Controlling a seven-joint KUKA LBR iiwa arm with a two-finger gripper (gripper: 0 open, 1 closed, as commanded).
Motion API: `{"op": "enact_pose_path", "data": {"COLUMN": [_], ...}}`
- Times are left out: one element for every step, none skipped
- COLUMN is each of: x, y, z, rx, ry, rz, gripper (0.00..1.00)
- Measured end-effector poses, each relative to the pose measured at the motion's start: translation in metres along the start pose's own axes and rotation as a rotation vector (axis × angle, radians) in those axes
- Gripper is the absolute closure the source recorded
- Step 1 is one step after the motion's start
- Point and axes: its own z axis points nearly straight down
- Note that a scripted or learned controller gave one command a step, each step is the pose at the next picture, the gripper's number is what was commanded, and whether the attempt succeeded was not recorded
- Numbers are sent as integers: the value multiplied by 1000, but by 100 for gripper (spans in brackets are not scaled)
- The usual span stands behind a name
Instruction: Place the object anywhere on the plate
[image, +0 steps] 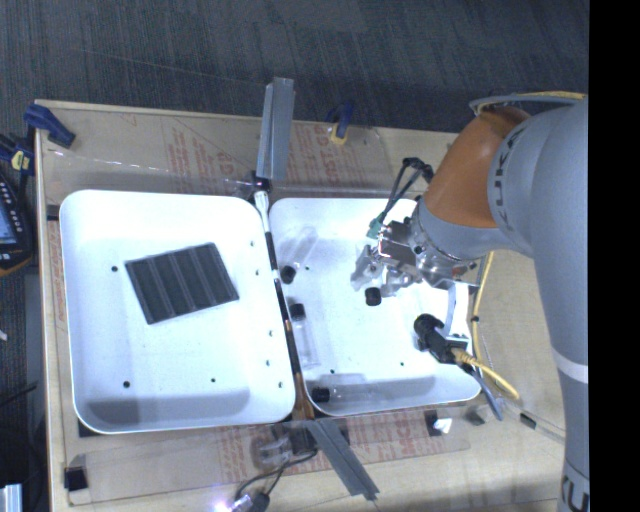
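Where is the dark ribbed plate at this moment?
In the camera view, the dark ribbed plate lies flat in the left white bin, tilted and left of the divider; the gripper is over the right white bin.

I see two glossy white bins (90, 300) on a tan bench (150, 140) printed with faint red lettering. The plate (181, 282) in the left one is dark grey with lengthwise ribbed stripes. My arm (530, 190) is grey with an orange band; blue clamps (45, 122) mark the bench edge.
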Motion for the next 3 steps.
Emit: {"op": "enact_pose_path", "data": {"x": [89, 118, 180], "y": [-3, -104, -123], "z": [4, -5, 13], "rx": [1, 4, 6], "ry": [1, 0, -3], "rz": [74, 30, 82], "gripper": [100, 100, 100]}}
